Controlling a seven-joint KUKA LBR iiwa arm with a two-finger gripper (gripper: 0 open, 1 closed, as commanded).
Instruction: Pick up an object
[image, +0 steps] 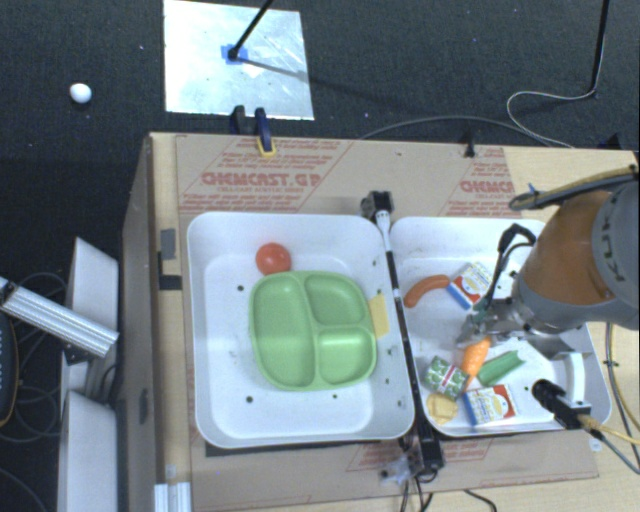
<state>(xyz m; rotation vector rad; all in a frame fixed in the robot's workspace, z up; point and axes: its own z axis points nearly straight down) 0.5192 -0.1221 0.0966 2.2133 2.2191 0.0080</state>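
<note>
My gripper (480, 328) hangs low over the middle of the right bin (430, 240), reaching in from the right. Just below its tip lies a small orange carrot (475, 355), touching or nearly touching it; I cannot see whether the carrot is held. A green pod-like piece (501, 365) lies next to the carrot on its right. An orange sausage (429, 289) lies to the upper left of the gripper. A small white carton with red and blue print (466, 284) sits beside the sausage.
At the right bin's front lie a green-and-white pack (443, 375), a yellow piece (441, 406) and a white carton (489, 404). The left bin (225, 400) holds a green divided plate (310, 330), a red ball (273, 258) and a yellow block (379, 315).
</note>
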